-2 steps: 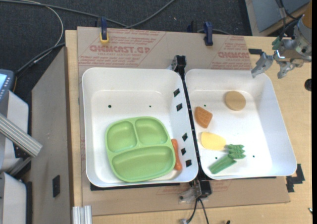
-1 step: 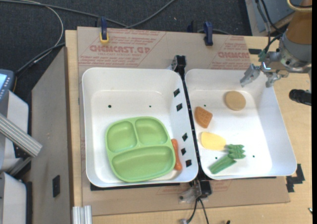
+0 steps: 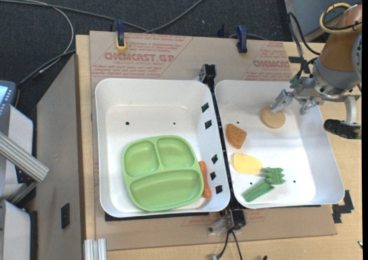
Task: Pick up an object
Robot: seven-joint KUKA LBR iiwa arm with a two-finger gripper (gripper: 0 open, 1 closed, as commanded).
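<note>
My gripper (image 3: 292,104) hangs over the back of the right bin (image 3: 322,155), open, its two fingers spread with nothing between them. A tan round piece (image 3: 273,119) lies just below and left of the left finger (image 3: 280,102); whether they touch I cannot tell. Further forward in the same bin lie an orange-brown waffle-like piece (image 3: 236,135), a yellow piece (image 3: 247,164) and a green stalk-like toy (image 3: 264,183).
The left bin (image 3: 109,138) holds a green divided plate (image 3: 163,171) with a small orange carrot (image 3: 204,179) against its right side. A black clip-lined divider (image 3: 214,132) separates the bins. Cables run behind the bench, and the arm's grey body (image 3: 339,52) stands at the right.
</note>
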